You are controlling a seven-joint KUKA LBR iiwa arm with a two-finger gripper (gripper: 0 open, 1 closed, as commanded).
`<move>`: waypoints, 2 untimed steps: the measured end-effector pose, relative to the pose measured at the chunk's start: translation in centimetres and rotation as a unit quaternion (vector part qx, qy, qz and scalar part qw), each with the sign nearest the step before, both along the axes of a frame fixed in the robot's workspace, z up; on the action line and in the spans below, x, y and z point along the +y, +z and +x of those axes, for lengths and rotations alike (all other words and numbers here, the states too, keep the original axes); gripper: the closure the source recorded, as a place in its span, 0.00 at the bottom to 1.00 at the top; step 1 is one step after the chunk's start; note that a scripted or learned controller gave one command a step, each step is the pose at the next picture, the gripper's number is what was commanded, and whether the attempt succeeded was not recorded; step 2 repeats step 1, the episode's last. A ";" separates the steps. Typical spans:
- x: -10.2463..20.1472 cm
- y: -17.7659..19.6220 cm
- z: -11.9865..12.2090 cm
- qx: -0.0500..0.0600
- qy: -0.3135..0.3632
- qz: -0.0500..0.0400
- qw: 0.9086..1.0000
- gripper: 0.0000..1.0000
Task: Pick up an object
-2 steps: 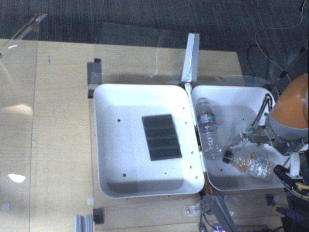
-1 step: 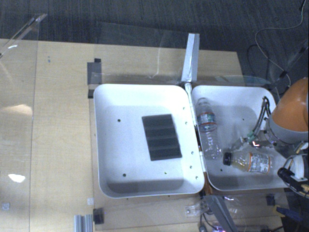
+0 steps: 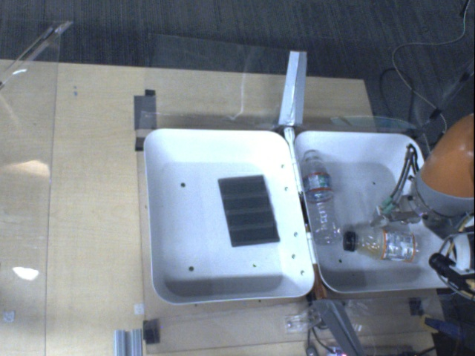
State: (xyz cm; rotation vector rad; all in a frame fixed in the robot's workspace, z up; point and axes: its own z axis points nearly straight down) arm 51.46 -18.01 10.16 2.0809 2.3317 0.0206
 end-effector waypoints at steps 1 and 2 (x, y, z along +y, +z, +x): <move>5.6 8.9 2.4 0.007 0.017 0.000 1.000 1.00; 5.6 8.9 2.4 0.007 0.017 0.000 1.000 1.00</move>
